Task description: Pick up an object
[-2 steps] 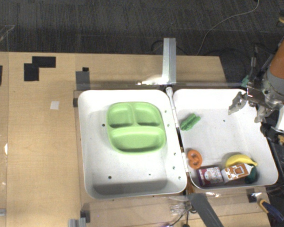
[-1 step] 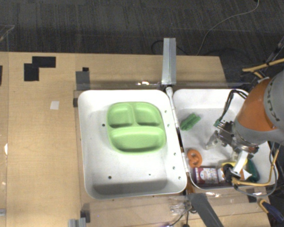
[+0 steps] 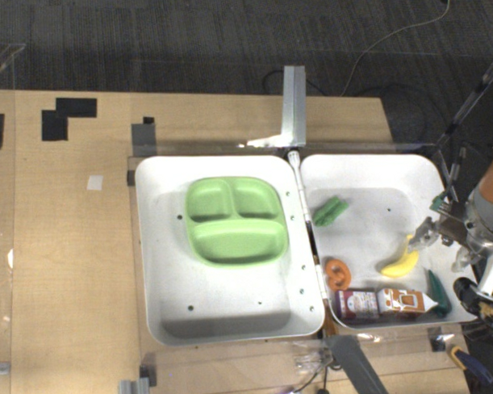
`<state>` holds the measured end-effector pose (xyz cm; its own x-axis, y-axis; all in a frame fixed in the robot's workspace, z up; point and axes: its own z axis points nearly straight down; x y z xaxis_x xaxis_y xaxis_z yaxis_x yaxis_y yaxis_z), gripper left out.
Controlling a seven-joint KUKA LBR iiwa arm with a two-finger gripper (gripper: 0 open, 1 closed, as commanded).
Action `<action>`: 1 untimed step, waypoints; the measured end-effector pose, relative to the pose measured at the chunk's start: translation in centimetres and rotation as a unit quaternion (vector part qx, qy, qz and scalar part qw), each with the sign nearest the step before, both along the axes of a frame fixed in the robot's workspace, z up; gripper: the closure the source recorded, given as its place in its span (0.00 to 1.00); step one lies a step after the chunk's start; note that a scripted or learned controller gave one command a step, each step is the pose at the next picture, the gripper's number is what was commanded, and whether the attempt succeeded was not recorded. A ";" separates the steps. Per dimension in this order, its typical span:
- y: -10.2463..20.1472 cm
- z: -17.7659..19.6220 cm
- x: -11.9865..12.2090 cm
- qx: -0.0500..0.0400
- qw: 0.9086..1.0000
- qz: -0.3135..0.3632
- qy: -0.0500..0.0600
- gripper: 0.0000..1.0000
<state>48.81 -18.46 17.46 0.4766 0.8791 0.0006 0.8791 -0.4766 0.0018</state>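
In the right bin lie a yellow banana, a small green vegetable, an orange pretzel-shaped piece, a brown and white carton along the front wall, and a dark green piece by the front right corner. My gripper comes in low over the bin's right side, just right of the banana. It is open; one finger sits beside the banana's upper tip, and nothing is held between the fingers.
The left bin holds a green divided plate. A metal post stands behind the seam between the bins. Cables and fittings crowd the bench's right edge by the arm.
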 end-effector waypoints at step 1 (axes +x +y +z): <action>-0.5 -8.1 2.6 0.001 1.000 -0.027 0.001 0.00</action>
<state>51.42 -18.98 9.38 0.5238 0.8518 0.0010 0.8518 -0.5238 0.0004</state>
